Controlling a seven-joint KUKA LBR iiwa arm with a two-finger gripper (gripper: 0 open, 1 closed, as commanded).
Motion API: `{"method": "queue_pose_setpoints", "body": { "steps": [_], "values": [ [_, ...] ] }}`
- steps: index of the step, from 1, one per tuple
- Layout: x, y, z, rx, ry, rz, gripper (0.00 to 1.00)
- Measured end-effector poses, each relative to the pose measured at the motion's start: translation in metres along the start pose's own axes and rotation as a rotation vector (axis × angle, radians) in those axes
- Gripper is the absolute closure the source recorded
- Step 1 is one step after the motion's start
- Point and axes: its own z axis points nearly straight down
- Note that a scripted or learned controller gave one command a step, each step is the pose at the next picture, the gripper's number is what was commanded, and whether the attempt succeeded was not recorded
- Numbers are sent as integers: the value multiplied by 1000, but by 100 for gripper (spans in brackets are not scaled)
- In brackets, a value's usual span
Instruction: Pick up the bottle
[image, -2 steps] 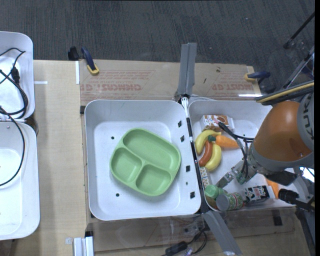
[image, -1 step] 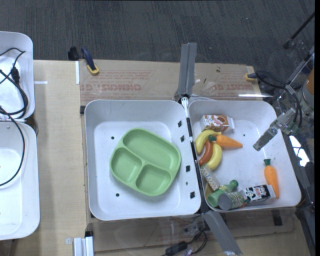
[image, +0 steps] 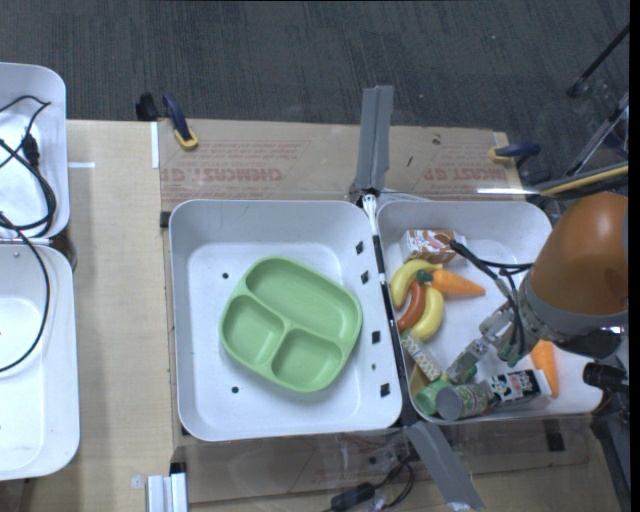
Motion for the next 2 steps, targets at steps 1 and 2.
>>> {"method": "queue_pose_setpoints", "body": {
  "steps": [1, 2],
  "values": [
    [5, 13, 9, -11, -20, -218, 0],
    [7, 5, 20, 1, 1, 213, 0]
  ]
}}
